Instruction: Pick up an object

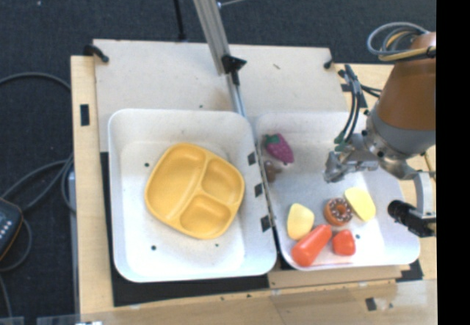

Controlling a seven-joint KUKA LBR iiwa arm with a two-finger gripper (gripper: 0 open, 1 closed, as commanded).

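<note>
The flat pale wooden bench (87, 169) carries two shallow white plastic bins side by side. The left bin (132, 257) holds a yellow plastic tray with three compartments (194, 189), lying flat near the bin's middle. The right bin (400, 246) holds all the small things, and my grey arm with its orange band (411, 96) reaches over its far right part. My gripper (335, 172) hangs low above the bin floor, pointing toward the bin's middle; whether it is released or clenched I cannot tell, and nothing shows in its grasp. Near the bin's front edge lies an orange-red carrot-shaped toy (311, 243), tilted, touching a pale yellow rounded toy (299, 219) just behind it. A yellow wedge-shaped block (360, 203) sits just beside a small brown ring-shaped doughnut toy (338, 211), below my gripper. A small red block (344, 243) lies in front of the doughnut. A purple fruit-like toy with a green top (279, 147) rests near the bin's left wall.
</note>
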